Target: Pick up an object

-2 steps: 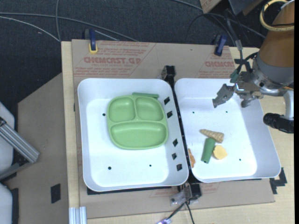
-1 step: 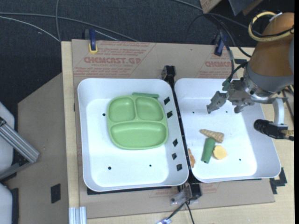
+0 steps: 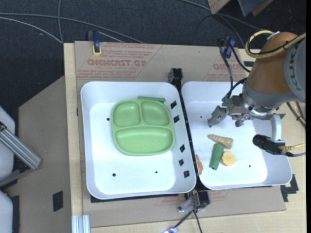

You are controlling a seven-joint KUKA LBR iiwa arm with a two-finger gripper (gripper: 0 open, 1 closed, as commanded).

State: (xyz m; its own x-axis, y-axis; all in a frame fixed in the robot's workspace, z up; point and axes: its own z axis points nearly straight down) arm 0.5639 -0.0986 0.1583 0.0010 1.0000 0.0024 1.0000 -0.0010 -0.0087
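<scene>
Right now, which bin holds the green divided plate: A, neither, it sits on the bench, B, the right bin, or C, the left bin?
C: the green divided plate lies inside the left bin, while the right bin holds the small food items near the tool.

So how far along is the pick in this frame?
Nothing looks picked yet. The gripper hangs open over the right bin with nothing between its fingers. The cone, green stick and yellow piece lie on the bin floor. Descending, closing and lifting are left.
</scene>
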